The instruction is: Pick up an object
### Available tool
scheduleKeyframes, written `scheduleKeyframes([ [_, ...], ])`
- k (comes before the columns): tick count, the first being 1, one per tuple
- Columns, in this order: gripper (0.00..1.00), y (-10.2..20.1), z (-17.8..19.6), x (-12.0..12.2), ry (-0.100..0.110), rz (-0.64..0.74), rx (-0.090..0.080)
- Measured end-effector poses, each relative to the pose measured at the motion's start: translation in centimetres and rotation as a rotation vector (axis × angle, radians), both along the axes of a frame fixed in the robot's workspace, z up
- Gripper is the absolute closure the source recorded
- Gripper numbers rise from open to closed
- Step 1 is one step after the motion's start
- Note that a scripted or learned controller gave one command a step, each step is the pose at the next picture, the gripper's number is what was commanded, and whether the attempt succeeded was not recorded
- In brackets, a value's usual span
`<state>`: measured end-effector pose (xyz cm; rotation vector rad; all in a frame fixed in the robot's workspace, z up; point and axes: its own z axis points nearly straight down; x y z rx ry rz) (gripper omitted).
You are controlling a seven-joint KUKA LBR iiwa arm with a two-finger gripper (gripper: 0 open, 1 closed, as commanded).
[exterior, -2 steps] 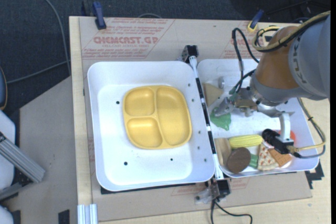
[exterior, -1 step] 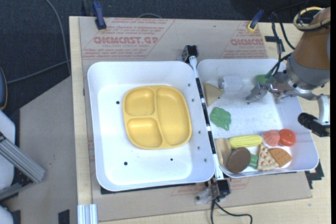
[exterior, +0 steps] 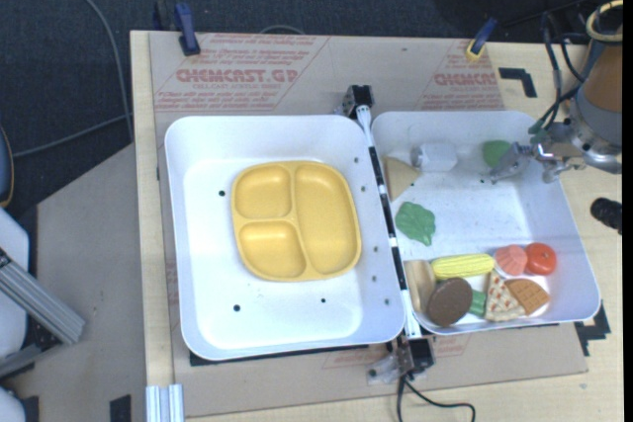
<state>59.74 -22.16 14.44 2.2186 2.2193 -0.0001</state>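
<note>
We see the tool point(exterior: 506, 163) low in the right bin's point(exterior: 554, 212) far corner beside a small green piece point(exterior: 497, 152); we cannot tell its grip state. The piece looks light, rigid and smooth: best pinched across its middle.

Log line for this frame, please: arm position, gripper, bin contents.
arm: over right bin far edge | gripper: beside a green toy, grasp unclear | left bin: yellow divided plate | right bin near end: toy food pile

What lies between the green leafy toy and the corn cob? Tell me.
Camera view: bare white bin floor separates the green leafy toy from the corn cob; nothing sits on that stretch.
</note>
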Motion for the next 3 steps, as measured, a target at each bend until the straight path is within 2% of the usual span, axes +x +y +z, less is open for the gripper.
scheduleKeyframes([
  [1, 0.0, 1.2, -6.0, 4.7, 0.002, 0.001, 0.002],
  [2, 0.0, -0.2, 2.0, 7.0, -0.001, 0.001, 0.0],
  [3, 0.0, 1.2, -6.1, 6.9, 0.009, 0.002, 0.01],
])
